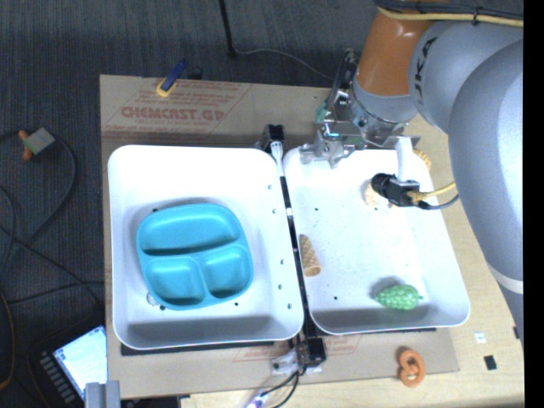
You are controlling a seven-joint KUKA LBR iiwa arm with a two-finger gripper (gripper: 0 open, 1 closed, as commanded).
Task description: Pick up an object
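Over the far rim of the right bin [357, 245] hangs the gripper [331, 147], right up by the corner where the two bins meet. Whether it is spread or pressed together, I cannot tell from this angle, and nothing shows in its grasp. Down at the near end of that same bin sits a knobbly green object [398, 297], well apart from the gripper. A brown piece [309, 255] lies against the bin's left wall, between the two. A pale tan thing [372, 195] peeks out nearer the wrist, mostly hidden. Across in the left bin [119, 228] lies a blue divided tray [195, 255], flat. Both bins sit on a lettered cardboard sheet [212, 109] on the pale worktop [484, 347]. An orange ring-like item [411, 365] lies at its near edge, and a blue and yellow tool [172, 76] at the far edge. Dark carpet [51, 49] with trailing cables surrounds it all.
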